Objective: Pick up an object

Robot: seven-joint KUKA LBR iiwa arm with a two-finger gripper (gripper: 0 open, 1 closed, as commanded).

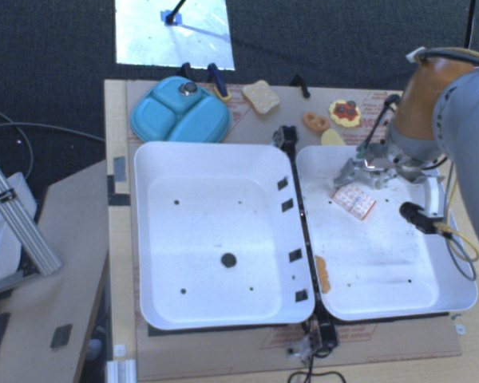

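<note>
My hand [358,174] sits low in the right bin [455,294], just above the checkered waffle [354,201]; can't tell its grip state. Risk: waffle lies flat, so I could skid off or close on nothing. An orange snack [322,274] hugs this bin's left wall. Left bin [156,214]: one dark disc [228,259].

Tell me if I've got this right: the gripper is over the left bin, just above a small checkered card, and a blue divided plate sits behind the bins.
Not quite. The camera view shows the gripper over the right bin, not the left one. The rest holds: it is just above the small checkered card, and the blue divided plate sits behind the bins.
</note>
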